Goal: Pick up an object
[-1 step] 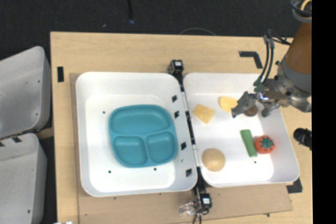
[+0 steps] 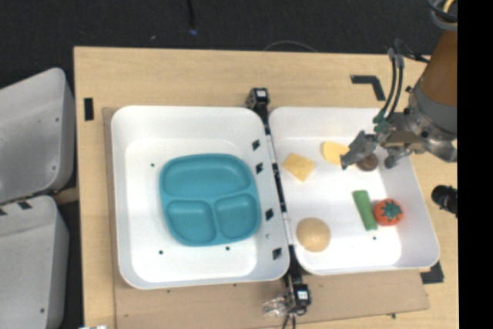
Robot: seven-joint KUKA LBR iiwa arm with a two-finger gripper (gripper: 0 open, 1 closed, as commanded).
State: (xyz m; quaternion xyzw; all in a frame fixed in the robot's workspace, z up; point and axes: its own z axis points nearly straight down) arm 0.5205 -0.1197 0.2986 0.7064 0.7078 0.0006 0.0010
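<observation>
Nearest, a bun sits untouched. Spread fingers of the gripper hang beside a yellow piece; approach is judged underway, and lowering and closing are needed next.

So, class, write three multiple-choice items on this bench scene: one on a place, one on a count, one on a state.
1. Where does the teal tray lie?
A. left bin
B. right bin
C. bare bench

2. How many compartments has the tray?
A. two
B. three
C. five

3. How does the green block sit against the tomato toy?
A. stacked on it
B. beside it
C. in the other bin

Answers: A, it rests inside the left bin; B, one wide section above two small ones; B, both lie next to each other in the right bin.
</observation>
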